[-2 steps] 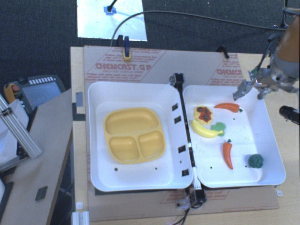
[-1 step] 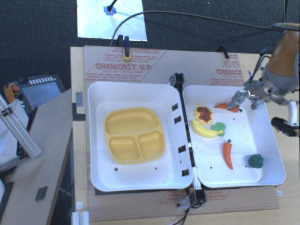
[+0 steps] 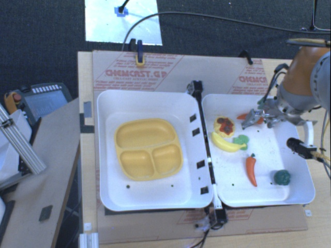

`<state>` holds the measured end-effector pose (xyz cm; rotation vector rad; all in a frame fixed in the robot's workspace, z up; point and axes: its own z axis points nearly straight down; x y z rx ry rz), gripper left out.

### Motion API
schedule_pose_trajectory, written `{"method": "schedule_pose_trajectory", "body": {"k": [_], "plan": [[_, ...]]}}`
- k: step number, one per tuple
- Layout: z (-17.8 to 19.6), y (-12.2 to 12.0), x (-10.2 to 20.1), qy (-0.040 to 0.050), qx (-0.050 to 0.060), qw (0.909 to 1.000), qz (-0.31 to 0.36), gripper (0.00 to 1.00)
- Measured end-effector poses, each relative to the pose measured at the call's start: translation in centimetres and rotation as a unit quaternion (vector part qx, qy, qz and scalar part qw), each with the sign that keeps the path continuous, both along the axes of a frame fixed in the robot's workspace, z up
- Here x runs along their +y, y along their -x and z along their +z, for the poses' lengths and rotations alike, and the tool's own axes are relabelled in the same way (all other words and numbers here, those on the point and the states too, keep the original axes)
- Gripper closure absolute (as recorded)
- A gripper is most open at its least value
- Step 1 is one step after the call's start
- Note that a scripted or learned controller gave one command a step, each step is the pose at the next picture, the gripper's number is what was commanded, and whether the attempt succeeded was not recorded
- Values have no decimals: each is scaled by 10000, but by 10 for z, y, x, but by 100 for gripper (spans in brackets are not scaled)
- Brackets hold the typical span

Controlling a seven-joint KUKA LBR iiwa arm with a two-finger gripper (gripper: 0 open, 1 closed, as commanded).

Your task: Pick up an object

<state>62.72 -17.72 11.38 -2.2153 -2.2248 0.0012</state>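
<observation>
Arm: grey body with orange band (image 3: 305, 68) comes in from the right edge, wrist angled down and leftward over the right bin (image 3: 297, 187).
Tool (image 3: 254, 118): low over the right bin's upper part, tip pointing left; how far it is open cannot be told, and nothing is seen gripped in it.
Landmark: banana (image 3: 227, 143), lying near the right bin's left wall.
Round toy (image 3: 224, 125): yellow with red and dark marks, just above the banana.
Green piece (image 3: 241, 139): touching the banana's right end.
Orange-red piece (image 3: 243, 116): above and right of the banana, right beside the tool tip.
Carrot (image 3: 251, 169): below and right of the banana, green top upward.
Dark green lump (image 3: 282, 177): well right of the banana, beyond the carrot.
Left bin (image 3: 103, 138): left of the banana, holds a yellow divided tray (image 3: 148, 149).
Surface: cardboard sheet (image 3: 170, 71) under both bins.
</observation>
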Motion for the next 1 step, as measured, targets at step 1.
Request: {"method": "schedule_pose_trajectory", "body": {"k": [1], "plan": [[-30, -1, 0, 6, -9, 10000, 3, 0]]}}
